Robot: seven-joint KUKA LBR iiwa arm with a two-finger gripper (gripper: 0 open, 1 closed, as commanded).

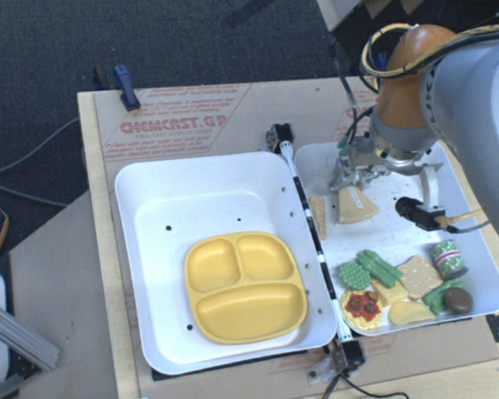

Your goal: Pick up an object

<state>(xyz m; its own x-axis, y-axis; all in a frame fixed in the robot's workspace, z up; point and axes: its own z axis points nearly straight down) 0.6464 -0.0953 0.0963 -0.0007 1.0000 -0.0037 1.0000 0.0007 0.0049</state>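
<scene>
My gripper hangs low over the far left part of the right bin. A tan wedge lies directly under it, its top edge meeting the gripper; whether it is gripped is hidden. A thin tan slab leans by that bin's left wall. Toward the bin's near end lie a green knobbly piece, a green pod, a red and yellow pizza slice, a beige cracker, a pale yellow piece, a small green and red can and a brown ball.
The left bin holds a yellow divided plate near its front. The arm's grey body and orange band rise over the right bin's far side. A blue clamp sits at the bench's back left.
</scene>
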